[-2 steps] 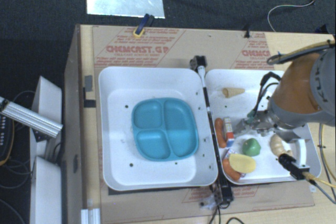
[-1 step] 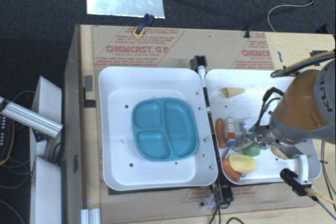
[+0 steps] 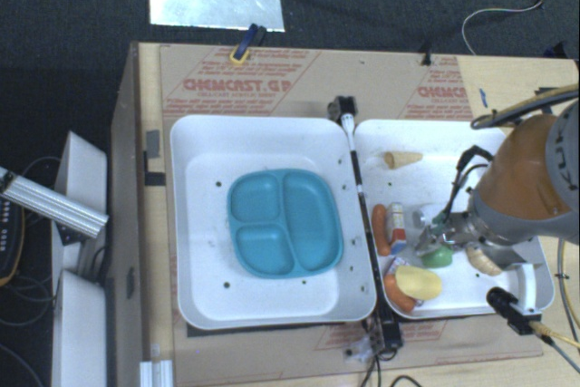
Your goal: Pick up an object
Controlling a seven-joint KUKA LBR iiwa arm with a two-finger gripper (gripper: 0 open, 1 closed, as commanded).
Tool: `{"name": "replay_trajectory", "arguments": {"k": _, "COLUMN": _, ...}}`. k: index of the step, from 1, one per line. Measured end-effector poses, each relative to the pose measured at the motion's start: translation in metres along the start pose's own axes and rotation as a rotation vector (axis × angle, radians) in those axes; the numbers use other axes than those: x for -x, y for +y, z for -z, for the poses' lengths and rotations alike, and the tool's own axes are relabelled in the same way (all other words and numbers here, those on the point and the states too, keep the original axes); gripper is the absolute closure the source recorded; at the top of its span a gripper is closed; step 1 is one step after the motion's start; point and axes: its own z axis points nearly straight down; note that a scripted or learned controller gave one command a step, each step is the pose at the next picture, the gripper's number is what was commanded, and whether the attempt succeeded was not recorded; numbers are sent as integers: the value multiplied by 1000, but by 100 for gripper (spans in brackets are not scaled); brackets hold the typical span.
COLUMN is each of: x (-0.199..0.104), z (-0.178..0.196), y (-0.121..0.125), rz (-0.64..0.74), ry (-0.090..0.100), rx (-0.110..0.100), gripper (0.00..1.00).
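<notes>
Bins sit side by side on the bench, split by a dark divider rail [image 3: 360, 195] that serves as the landmark. Left of the rail, the left bin [image 3: 204, 149] holds a blue sectioned plate [image 3: 285, 223] near its middle. Just right of the rail, in the right bin [image 3: 426, 133], lie an orange carrot-like piece [image 3: 381, 229], a small bottle [image 3: 397, 220] beside it, a yellow lemon-like object [image 3: 420, 283] lower down, and a cone-shaped item [image 3: 401, 159] farther up. Further right of the rail, a green object [image 3: 439, 256] lies right under the gripper [image 3: 431, 238], which reaches down into the clutter. Whether it is wide, narrow or gripping anything cannot be told. A pale object [image 3: 483, 262] lies beyond it.
</notes>
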Motion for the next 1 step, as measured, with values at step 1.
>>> {"name": "replay_trajectory", "arguments": {"k": 1, "x": -66, "z": 86, "y": 34, "rz": 2, "ry": 1, "rx": -1, "gripper": 100}}
